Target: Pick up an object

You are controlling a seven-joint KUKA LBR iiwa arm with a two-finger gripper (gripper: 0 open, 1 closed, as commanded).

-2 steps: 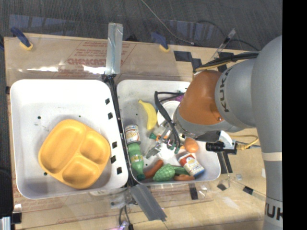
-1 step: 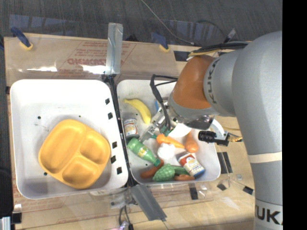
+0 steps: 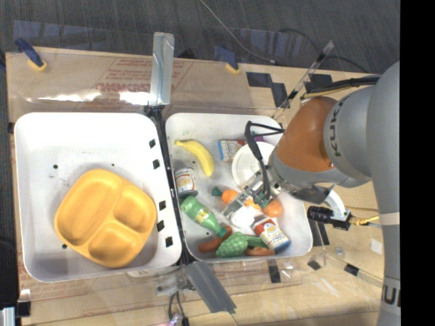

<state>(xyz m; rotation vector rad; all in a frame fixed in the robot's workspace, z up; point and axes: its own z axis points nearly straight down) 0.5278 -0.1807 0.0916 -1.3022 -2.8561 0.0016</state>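
Note:
The right bin (image 3: 204, 124) holds a jumble of toy food. A yellow banana (image 3: 197, 155) lies at its upper left, with a small can (image 3: 185, 180) below it and a green bottle (image 3: 202, 216) slanting toward the front. At the front lie a green leafy vegetable (image 3: 234, 244) and a red-capped bottle (image 3: 272, 235). My gripper (image 3: 257, 194) is down in the middle of this bin, between one orange ball (image 3: 231, 195) and another orange ball (image 3: 273, 209), just over a white packet (image 3: 243, 217). The wrist hides what is directly beneath it.
A white round dish (image 3: 243, 163) and a small blue-white box (image 3: 228, 147) lie behind the gripper. The left bin (image 3: 41, 134) carries a yellow divided tray (image 3: 105, 216). A taped divider (image 3: 163, 161) separates the bins. Cables run over the bench at the right.

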